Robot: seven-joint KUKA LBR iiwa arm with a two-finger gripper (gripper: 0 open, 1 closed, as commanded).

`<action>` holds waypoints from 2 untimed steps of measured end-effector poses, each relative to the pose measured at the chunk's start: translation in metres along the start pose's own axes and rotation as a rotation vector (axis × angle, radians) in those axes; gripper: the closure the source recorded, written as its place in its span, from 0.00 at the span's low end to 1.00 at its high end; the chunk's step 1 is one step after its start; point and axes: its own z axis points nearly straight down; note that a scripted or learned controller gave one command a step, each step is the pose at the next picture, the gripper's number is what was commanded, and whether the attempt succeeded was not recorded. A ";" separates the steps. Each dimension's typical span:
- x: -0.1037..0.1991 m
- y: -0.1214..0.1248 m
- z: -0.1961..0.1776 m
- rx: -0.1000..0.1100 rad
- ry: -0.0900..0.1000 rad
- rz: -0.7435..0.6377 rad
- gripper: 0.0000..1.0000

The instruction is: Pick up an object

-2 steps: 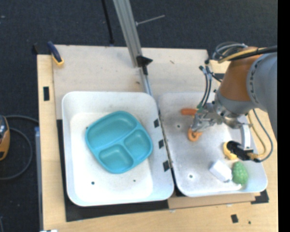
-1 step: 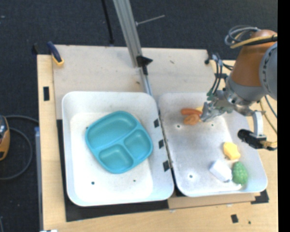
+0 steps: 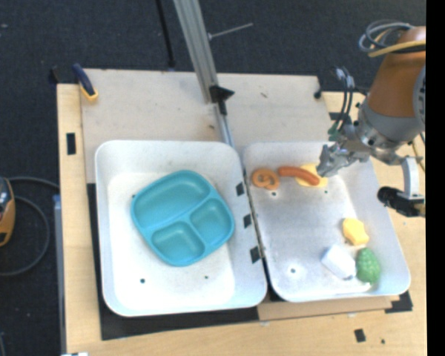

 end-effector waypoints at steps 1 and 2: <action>-0.002 0.002 -0.055 -0.002 -0.001 -0.001 1.00; 0.049 -0.016 -0.061 0.003 0.002 -0.005 1.00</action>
